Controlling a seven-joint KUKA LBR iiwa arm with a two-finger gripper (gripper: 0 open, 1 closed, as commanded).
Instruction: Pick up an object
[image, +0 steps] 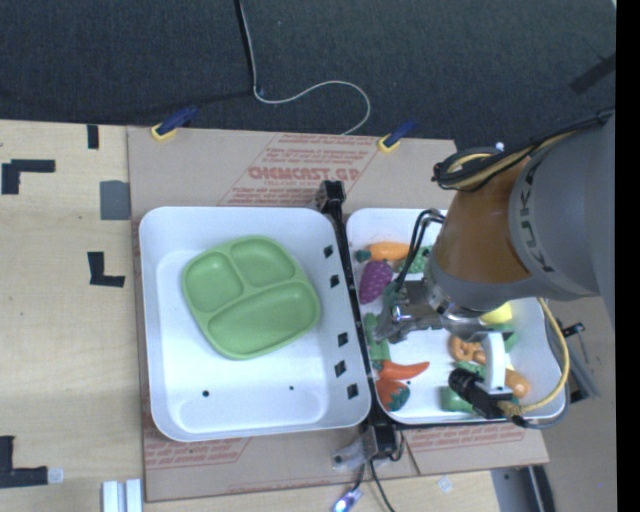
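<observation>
The right bin (535, 415) holds several small toy foods. Purple grapes (375, 278) and an orange carrot (388, 250) lie near its far left corner. A red pepper (405, 370) and a green piece (396, 396) lie near its front left corner. My gripper (395, 322) hangs low over the bin's left side, between the grapes and the red pepper. The grey arm with its orange band (480, 240) covers the middle of the bin and hides what lies under it.
A green divided plate (250, 295) lies in the left bin (170, 400). A yellow piece (498, 316), an orange piece (464, 349) and a dark green piece (457, 401) lie on the right bin's near side. A black divider (345, 300) runs between the bins.
</observation>
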